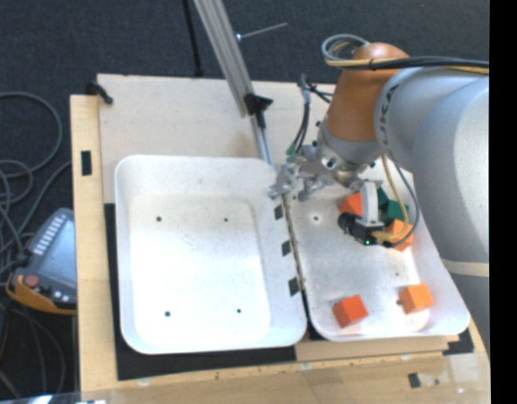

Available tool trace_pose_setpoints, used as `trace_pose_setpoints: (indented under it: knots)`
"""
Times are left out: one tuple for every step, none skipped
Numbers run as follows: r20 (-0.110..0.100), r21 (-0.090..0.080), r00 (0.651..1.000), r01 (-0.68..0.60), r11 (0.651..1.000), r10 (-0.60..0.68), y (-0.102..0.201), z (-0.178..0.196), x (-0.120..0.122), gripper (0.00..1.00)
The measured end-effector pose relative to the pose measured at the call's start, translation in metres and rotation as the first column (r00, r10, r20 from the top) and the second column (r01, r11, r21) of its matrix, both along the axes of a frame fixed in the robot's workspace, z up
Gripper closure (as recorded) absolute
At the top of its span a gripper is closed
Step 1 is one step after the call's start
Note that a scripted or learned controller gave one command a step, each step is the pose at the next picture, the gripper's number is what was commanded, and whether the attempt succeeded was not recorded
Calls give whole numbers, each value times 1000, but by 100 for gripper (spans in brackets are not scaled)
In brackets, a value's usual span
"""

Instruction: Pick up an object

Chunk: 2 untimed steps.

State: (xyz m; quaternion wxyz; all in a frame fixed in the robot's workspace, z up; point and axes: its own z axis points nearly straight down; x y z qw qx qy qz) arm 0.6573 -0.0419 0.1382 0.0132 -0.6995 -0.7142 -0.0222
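My gripper (pixel 294 181) hangs over the far left corner of the right bin (pixel 326 259), close to the wall shared with the left bin. An orange block (pixel 352 203) lies just right of the gripper, partly hidden by the wrist. Another orange piece (pixel 401 231) and a green piece (pixel 397 210) sit further right, under the arm. Two orange cubes rest near the front of this bin, one (pixel 351 310) in the middle and one (pixel 416 297) to the right. Nothing shows between the gripper's tips.
The left bin (pixel 195 259) is a shallow white tray beside the right one. A slanted metal rail (pixel 229 57) rises behind the bins, ending near the gripper. Cables and a handheld pendant (pixel 48 263) lie off the bench to the left.
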Motion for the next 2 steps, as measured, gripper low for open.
trace_pose_setpoints:
  knots:
    - [0,13,1000,-6,1000,6,6,-1,0,100]
    - [0,14,1000,-3,1000,3,6,-1,0,100]
